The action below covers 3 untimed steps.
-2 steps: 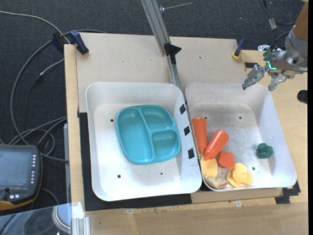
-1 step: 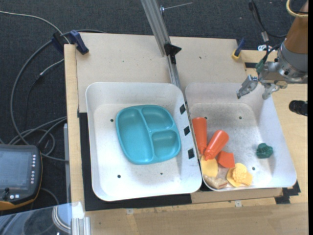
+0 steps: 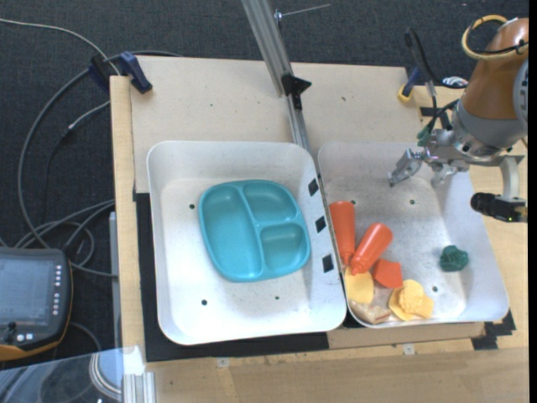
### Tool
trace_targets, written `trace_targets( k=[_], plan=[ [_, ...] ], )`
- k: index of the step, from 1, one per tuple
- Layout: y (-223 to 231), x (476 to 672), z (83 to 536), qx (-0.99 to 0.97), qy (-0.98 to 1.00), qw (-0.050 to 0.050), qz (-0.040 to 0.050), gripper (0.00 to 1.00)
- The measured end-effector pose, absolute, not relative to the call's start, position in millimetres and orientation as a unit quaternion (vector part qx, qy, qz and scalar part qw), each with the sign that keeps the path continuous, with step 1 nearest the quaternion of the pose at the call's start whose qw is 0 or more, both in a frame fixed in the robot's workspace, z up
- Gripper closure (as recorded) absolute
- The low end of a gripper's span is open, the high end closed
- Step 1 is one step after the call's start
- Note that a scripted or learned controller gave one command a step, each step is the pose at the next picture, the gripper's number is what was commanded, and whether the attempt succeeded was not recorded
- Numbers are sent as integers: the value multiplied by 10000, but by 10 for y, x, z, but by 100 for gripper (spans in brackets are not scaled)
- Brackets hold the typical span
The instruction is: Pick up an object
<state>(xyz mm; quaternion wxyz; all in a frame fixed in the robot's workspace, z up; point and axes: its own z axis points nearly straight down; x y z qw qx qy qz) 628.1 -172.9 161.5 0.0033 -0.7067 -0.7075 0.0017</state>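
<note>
My gripper [image 3: 422, 166] hangs over the back part of the right bin [image 3: 480, 225], its fingers spread open with nothing between them. Well below it, at the bin's front left, lie two orange carrot-like pieces [image 3: 342, 229] [image 3: 371, 246], a small orange-red block [image 3: 388, 273] and yellow food pieces [image 3: 411, 300]. A small dark green object [image 3: 454, 259] rests alone near the bin's right wall, below and right of the gripper.
The left bin [image 3: 168, 225] holds a teal sectioned plate [image 3: 253, 229]. A grey metal rail [image 3: 273, 49] slants across the bench down to the gap between the bins. A blue clamp [image 3: 134, 71] sits at the bench's back left corner.
</note>
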Motion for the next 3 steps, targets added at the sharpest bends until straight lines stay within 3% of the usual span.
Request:
trace_targets(
  k=[1, 2, 3],
  plan=[
    [-1733, 6357, 1028, -7064, -7078, 25, 14, 0],
    [-1734, 6373, 1178, -7062, -7080, -1, -5, 100],
    [-1678, 6418, 1811, -7063, -7079, -35, -21, 100]
  ],
)
